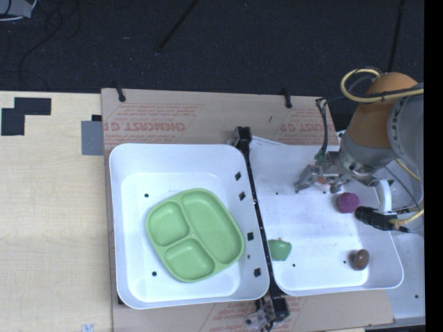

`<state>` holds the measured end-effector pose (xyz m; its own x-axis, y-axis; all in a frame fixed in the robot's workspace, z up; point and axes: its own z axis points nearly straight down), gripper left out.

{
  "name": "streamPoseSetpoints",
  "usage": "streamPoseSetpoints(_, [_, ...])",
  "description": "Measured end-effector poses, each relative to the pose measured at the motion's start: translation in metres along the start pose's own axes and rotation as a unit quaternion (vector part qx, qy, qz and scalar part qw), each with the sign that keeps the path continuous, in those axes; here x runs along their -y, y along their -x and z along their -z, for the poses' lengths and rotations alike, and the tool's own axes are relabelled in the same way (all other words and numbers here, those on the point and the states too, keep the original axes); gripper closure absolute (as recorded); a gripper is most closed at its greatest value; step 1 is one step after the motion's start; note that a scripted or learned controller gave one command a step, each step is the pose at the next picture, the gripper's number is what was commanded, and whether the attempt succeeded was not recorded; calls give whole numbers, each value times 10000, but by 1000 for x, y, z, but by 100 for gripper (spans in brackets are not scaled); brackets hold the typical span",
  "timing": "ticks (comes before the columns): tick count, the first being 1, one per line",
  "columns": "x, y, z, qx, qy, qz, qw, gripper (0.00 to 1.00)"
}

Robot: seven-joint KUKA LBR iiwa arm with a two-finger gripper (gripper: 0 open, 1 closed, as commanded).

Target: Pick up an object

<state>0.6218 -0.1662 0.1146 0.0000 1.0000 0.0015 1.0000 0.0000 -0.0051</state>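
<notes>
Magenta object: lay in the right bin, toward its upper right, just below and right of the gripper, close to it but apart from the fingers
Brown object: sat low in the right bin near the lower right corner, well apart from the magenta one
Green object: rested at the left wall of the right bin, beside the divider, in the lower middle of the frame
Gripper: hung over the upper part of the right bin, pointing toward frame left; its fingers stood slightly apart with nothing seen between them
Arm: came in from the right edge of the frame, orange band above the wrist, cables looped over it
Right bin: white, shallow, in the right half of the frame
Left bin: white, at centre left, touching the right bin along the divider
Green tray: three compartments, lay tilted in the middle of the left bin
Bench: pale wood at the left of the frame
</notes>
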Motion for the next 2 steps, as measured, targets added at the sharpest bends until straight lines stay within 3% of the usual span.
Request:
streamPoseSetpoints(1, [0,1,12,6,8,-7,10000,100])
streamPoseSetpoints(2, [-2,9,72,14,38,-20,10000,100])
